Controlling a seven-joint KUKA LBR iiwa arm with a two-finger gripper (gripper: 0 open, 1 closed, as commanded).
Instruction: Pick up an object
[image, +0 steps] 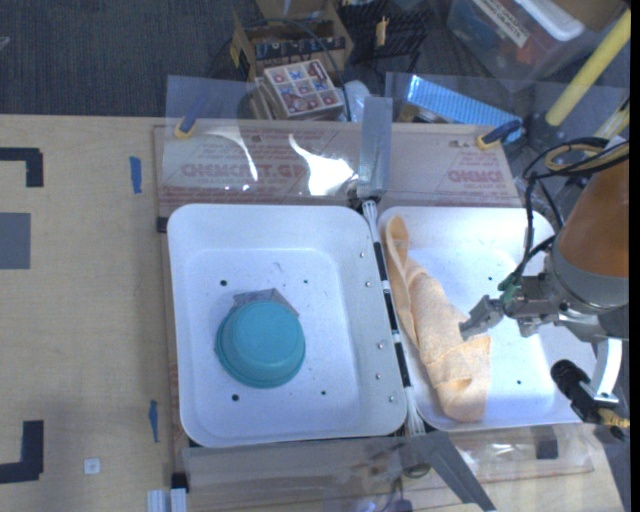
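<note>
Observation: the gripper sits low in the right bin, at the end of the arm. Its tip lies at the right edge of the cloth, about midway along the cloth's length.

Jaw state: cannot be told. The fingers appear as one dark grey shape at this angle, and no gap or pinch can be made out.

Object position: the cloth, a yellow-orange strip, lies crumpled along the left wall of the right bin. It runs from well above the jaws to below them, with its bulk just to their left. It rests flat on the bin floor; no part of it appears lifted or bunched between the fingers.

Other object: a teal bowl, upturned, sits in the left bin, well apart from the jaws to their left, across the divider. A grey scrap lies touching its far rim.

Assessment: the approach appears complete, the cloth being the likely target. No grasp is confirmed. Remaining, by my judgement: secure a hold on the cloth, then raise it clear of the bin floor. The task is not yet done.
</note>
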